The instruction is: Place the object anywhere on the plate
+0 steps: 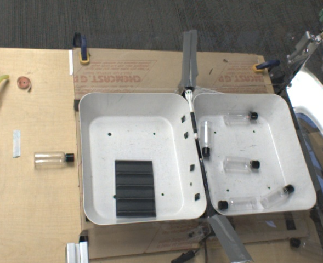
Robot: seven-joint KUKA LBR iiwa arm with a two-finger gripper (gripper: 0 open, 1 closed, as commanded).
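Clear vials (239, 165) with black caps lay scattered in the right bin (293, 147), well apart from the ribbed black plate (134, 188) in the left bin (95, 119). They were probably light, smooth and prone to roll, so best taken across the middle of the body. The hand's state could not be told.

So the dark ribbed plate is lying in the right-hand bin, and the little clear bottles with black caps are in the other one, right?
Not quite. The camera view shows the dark ribbed plate lying in the left-hand bin, near its front edge. The clear bottles with black caps, such as this one, are in the right-hand bin, and one more bottle lies outside on the bench to the left.
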